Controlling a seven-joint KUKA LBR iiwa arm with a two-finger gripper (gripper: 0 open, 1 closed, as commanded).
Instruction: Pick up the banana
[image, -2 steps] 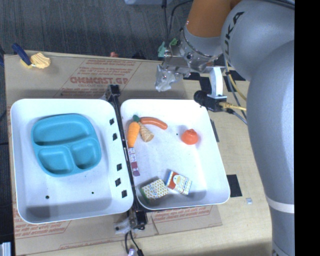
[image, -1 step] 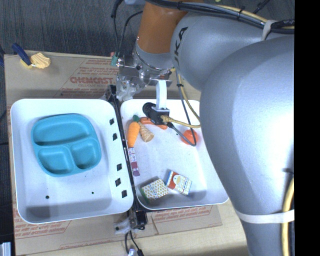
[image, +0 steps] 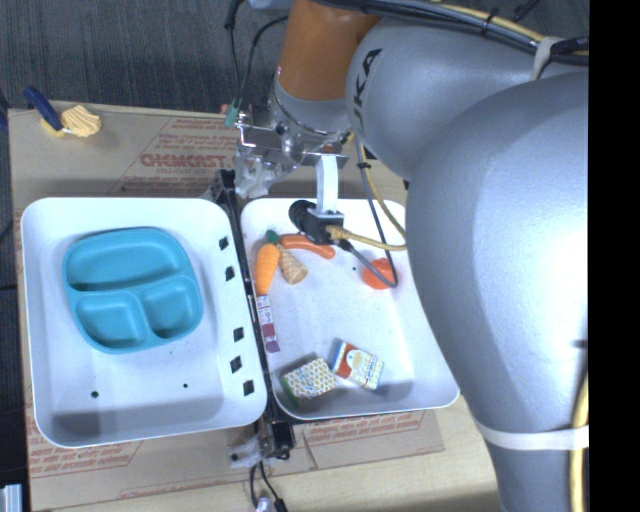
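My gripper (image: 250, 178) hangs low over the back rim where the two white bins meet, under the orange-banded wrist. In the right bin (image: 420, 385), just in front of the gripper, lie an orange carrot (image: 265, 266), a thin red-orange pepper (image: 308, 246) and a tan cone-shaped piece (image: 291, 268). A small orange item (image: 378, 274) rests further right, partly behind the yellow cable. A pale yellow thing (image: 81, 122) with a blue piece beside it lies on the cardboard at the far back left, outside both bins.
The left bin (image: 40, 330) holds a blue divided tray (image: 132, 286). Two small cartons (image: 355, 364) (image: 308, 380) lie near the right bin's front edge. The bulky grey arm covers the view's right side.
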